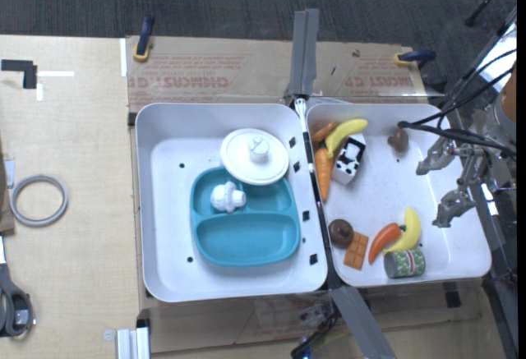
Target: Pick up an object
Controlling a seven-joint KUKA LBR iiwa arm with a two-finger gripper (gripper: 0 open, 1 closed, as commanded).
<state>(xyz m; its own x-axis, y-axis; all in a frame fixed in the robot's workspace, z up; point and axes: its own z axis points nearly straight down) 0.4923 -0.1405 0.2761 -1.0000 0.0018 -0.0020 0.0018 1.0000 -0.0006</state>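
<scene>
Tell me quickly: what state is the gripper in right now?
Gripper: open, holding nothing, poised above the right edge of the right bin.

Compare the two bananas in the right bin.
The upper banana lies near the bin's top-left corner, stretched sideways above the black-and-white box; the lower banana stands more upright beside the orange-red pepper and above the green can. The lower looks shorter. Both are yellow and curved.
</scene>
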